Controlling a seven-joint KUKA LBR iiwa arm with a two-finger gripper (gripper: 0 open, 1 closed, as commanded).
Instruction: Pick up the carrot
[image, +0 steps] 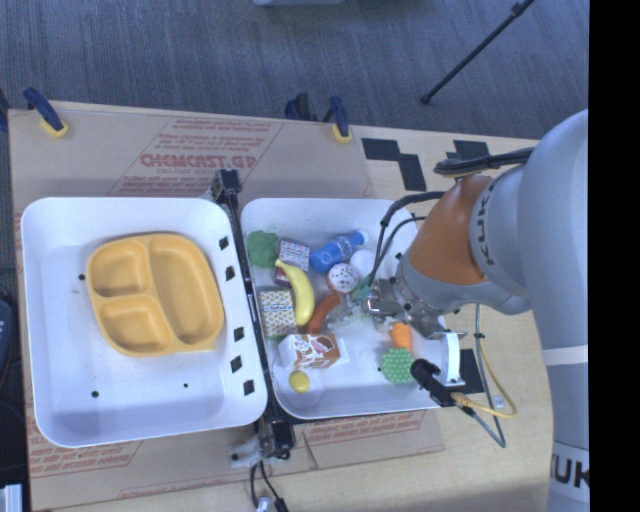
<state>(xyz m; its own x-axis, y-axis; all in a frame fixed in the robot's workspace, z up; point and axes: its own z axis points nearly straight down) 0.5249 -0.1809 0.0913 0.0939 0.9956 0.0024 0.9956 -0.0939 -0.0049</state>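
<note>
A yellow divided plate (155, 294) with three compartments is lying in the left bin (60, 400), tilted a little toward the camera. The right bin (330, 400) is holding a crowd of small things: a green leafy piece (263, 246) is sitting at its upper left, a banana (298, 288) is curving down the middle with a brown sausage-like piece (322, 311) touching its right side, and a blue bottle (333, 252) is lying just above them beside a white die-like ball (343, 278). Lower down, a small white packet (312, 352) is resting near a little yellow lemon-like piece (299, 380). Farther right, the carrot (401, 336) is lying near the bin's right wall, its orange body just above a green bumpy piece (397, 366) — the two are touching or nearly so. The gripper (385, 305) is hanging just above and left of the carrot, under the orange band (445, 240) of the arm; whether its claw is spread or closed I cannot tell — the wrist is hiding it
</note>
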